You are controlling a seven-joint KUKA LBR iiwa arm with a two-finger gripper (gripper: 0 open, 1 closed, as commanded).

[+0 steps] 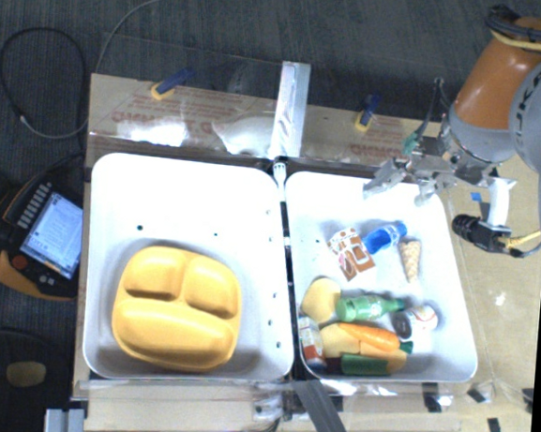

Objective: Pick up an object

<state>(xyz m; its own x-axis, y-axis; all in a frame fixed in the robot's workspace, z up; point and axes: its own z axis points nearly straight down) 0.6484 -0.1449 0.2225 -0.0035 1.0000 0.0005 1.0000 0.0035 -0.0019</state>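
The gripper hangs over the far edge of the right bin, near that bin's far right corner, with the grey arm and its orange band rising behind it toward the upper right. Its two metal fingers stand spread apart with nothing between them.

All the small objects sit in the right bin, and places below are given from the blue bottle, which lies tilted just toward the camera from the gripper — near it but not touching. Immediately left of the bottle is a small red-and-white patterned packet. Just to its right lies a tan, cone-shaped item, point toward the near side. Further toward the camera from the bottle, a green bottle lies on its side, with a pale yellow rounded fruit-like piece at its left end and a small white-and-red round item at its right end. Beyond those, against the bin's near wall, an orange carrot rests across a yellowish piece — a dark green item lies just under it, beside a small red-labelled container.

Well to the left of the bottle, the left bin holds one large yellow loaf-shaped block.
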